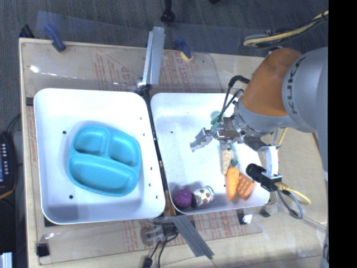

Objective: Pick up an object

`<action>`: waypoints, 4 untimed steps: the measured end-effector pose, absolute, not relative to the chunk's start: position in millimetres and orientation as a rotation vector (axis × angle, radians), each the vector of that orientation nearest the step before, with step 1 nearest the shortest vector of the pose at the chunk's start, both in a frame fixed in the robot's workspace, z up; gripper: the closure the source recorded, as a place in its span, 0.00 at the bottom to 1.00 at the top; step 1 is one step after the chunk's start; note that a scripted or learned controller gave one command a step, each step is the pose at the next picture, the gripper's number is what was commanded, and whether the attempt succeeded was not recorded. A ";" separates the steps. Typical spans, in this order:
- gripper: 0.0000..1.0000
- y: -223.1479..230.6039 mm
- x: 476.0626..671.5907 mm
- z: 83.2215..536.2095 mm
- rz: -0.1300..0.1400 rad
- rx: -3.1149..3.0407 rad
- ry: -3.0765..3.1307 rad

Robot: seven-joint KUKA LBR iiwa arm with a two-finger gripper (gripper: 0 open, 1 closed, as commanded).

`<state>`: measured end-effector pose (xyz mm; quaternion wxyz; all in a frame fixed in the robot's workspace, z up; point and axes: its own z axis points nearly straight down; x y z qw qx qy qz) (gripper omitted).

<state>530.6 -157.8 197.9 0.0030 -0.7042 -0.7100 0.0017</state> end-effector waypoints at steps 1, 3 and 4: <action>0.00 -189.9 508.4 90.3 0.005 -2.210 -2.226; 1.00 -156.6 476.0 100.9 0.005 -2.205 -2.232; 0.00 -156.5 476.0 100.9 0.005 -2.205 -2.232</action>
